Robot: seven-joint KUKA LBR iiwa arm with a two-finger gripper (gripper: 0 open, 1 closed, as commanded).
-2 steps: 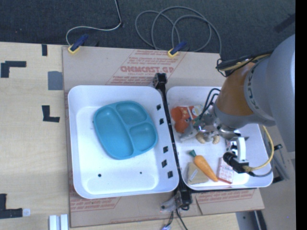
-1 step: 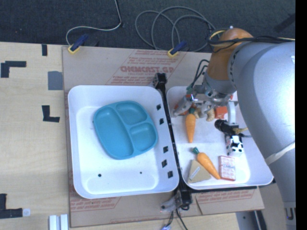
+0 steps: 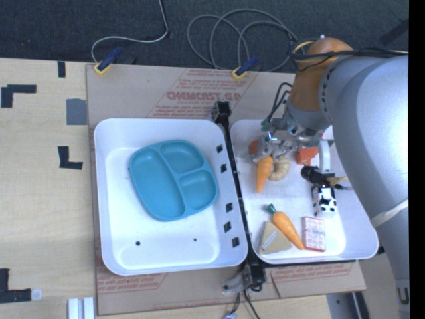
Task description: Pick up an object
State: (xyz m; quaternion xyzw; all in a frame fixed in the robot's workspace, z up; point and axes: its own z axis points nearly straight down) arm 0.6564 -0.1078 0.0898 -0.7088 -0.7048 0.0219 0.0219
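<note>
left bin (image 3: 106, 198): we see a divided tray (image 3: 174, 179) lying in it | right bin (image 3: 355, 241): gripper (image 3: 277, 145) over its far part, a carrot (image 3: 263, 172) touching a peanut-shaped piece (image 3: 281, 169) just below it | toy cow (image 3: 325, 199) to their right | near edge: wedge (image 3: 270, 238), second carrot (image 3: 287, 226), small packet (image 3: 314, 233) side by side

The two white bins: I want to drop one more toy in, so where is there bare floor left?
The left white bin has bare floor below the blue divided plastic plate, along its near edge. The right white bin is crowded: two orange toy carrots, a black-and-white toy cow and the pincer. One small bare patch lies between the carrots.
</note>
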